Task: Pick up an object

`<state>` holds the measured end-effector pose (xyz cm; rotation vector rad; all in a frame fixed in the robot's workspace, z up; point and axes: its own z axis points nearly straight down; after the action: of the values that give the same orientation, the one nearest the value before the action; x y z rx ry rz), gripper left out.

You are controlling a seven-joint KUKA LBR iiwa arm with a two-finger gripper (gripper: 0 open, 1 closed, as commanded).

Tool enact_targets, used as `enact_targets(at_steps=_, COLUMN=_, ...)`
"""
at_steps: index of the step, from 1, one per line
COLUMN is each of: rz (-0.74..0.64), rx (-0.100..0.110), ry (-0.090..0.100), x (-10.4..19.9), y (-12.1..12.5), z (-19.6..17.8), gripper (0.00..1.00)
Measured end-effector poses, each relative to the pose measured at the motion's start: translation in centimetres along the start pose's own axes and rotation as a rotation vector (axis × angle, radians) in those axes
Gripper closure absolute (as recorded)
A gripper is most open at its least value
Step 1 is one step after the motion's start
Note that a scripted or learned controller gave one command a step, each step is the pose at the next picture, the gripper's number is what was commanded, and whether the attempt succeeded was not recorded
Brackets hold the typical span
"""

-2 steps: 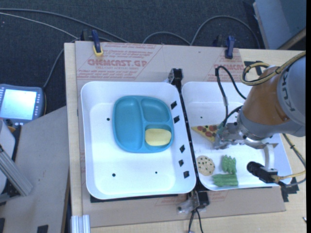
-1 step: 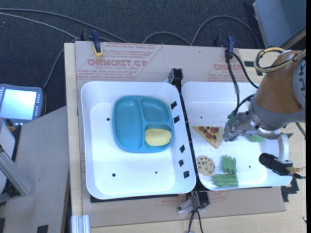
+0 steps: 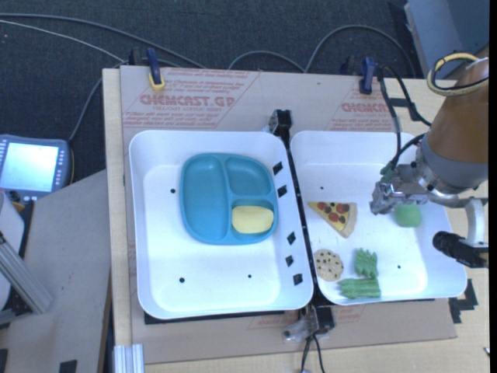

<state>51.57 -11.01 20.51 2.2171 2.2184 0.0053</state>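
**Arm low over right bin, gripper beside green ball**

Arm reaches in from the right, orange band above the wrist, wrist bent down into the right bin (image 3: 443,282). Gripper (image 3: 386,198) sits low, touching or just beside a smooth green ball (image 3: 408,215); whether it is clenched or released cannot be told.

Nearest edge: two bumpy green leafy pieces (image 3: 360,276), a round speckled cookie (image 3: 328,265). Further back: flat triangular pizza slice (image 3: 335,214).

Left bin (image 3: 155,270): glossy blue divided plate (image 3: 203,200), a rounded yellow lump (image 3: 252,219) in its lower right compartment.
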Motion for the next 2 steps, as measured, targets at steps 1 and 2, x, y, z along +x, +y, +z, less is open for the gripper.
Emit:
enact_targets(at_steps=1, rz=-0.001, rx=0.001, ry=0.000, x=0.0, y=0.1, z=-3.8, gripper=1.00)
enact_targets(at_steps=2, rz=-0.005, rx=0.004, ry=0.002, x=4.7, y=1.8, z=-4.5, gripper=1.00)
